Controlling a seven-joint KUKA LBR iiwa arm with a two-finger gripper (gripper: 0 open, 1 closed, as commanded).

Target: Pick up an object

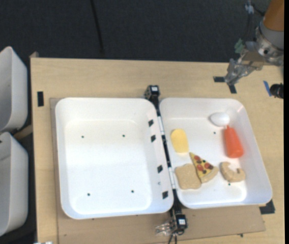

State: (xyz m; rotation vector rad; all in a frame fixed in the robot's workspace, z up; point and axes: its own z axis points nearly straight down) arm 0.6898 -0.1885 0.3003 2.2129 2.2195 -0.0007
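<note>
Right bin (254, 184) holds yellow block (179, 141), pizza slice (204, 168), tan bread piece (187, 177), orange bottle (232, 142), white egg (219, 118), small tan piece (232, 172). Claw (234, 72) at 1 o'clock, above counter (114, 78) beyond bin, carrying nothing; jaw state unclear.

The gripper (234, 71) hangs over the table (195, 78), behind the right bin (256, 187). In that bin, nearest it, lies an egg (219, 118), then a bottle (233, 142). The pizza slice (204, 168) lies farther forward and left.
</note>
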